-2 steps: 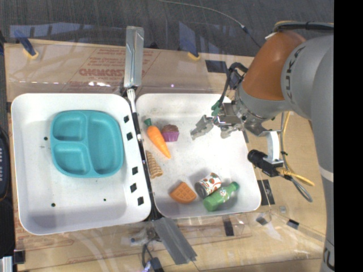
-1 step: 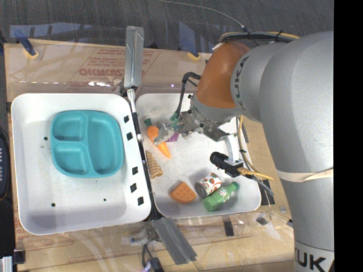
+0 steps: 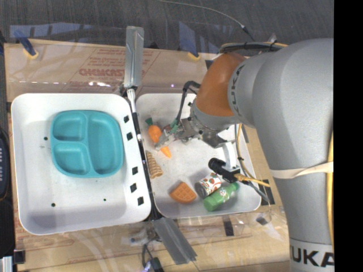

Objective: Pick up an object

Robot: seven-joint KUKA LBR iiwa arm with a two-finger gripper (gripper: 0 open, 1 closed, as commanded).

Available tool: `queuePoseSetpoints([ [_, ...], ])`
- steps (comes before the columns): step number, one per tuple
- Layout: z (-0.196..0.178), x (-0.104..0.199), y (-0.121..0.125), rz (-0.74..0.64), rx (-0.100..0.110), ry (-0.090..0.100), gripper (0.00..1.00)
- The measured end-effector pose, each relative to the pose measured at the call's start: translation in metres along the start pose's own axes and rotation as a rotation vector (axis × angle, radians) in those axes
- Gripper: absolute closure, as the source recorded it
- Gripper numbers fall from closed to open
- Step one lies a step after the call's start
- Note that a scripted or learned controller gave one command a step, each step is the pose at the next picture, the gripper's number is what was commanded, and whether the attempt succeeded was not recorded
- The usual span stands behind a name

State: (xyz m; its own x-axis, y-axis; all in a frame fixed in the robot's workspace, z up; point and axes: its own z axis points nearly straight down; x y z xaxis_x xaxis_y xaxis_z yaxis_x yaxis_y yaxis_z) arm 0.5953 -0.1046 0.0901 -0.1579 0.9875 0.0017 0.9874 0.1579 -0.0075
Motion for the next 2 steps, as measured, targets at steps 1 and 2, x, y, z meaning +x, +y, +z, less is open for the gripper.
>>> queuePoseSetpoints([
  [1,-0.011,0.001,0.001,-0.004,0.000,0.001,1.00],
  [2,-0.105,0.064,0.033,0.112,-0.012,-0.001,1.00],
])
